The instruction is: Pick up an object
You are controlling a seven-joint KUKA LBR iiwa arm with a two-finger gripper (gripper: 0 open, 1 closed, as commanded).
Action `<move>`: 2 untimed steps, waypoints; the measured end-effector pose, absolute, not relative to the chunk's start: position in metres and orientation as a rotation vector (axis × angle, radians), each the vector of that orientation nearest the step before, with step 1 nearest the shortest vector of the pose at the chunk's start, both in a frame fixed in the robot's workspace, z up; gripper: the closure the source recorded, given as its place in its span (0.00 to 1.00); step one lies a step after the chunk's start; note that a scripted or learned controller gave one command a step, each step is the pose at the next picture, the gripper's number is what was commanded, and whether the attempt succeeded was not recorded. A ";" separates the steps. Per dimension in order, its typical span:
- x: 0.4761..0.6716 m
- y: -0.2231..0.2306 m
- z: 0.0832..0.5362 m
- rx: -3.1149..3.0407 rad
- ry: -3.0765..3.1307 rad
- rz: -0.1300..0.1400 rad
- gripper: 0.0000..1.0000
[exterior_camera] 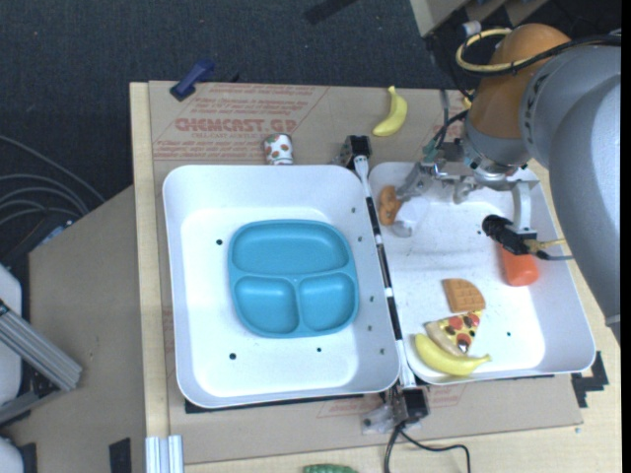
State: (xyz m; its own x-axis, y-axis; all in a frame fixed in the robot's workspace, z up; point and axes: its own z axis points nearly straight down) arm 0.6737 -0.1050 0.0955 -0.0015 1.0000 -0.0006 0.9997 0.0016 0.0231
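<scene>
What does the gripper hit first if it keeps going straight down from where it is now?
Most likely the brown pastry-like piece at the right bin's upper left; the gripper hangs just beside or above it. Depth is unclear, so it may meet the bin floor instead.

The right bin point(552, 348) has bare floor across its middle, between the arm point(552, 97) at upper right and the food along the lower edge: a banana point(446, 356), a pizza slice point(459, 329) and a cracker point(462, 294). An orange piece point(519, 268) crowds the right side; a brown item point(389, 205) sits at the upper left wall. A blue divided plate point(293, 275) fills the left bin's point(197, 363) centre.
</scene>
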 end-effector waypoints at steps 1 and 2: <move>0.676 -0.104 0.109 2.204 2.210 0.030 1.00; 0.674 -0.104 0.107 2.208 2.213 0.027 0.00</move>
State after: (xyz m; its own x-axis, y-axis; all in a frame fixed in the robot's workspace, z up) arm 0.6743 -0.1036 0.1066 -0.0024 1.0000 0.0018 0.9997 0.0023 0.0229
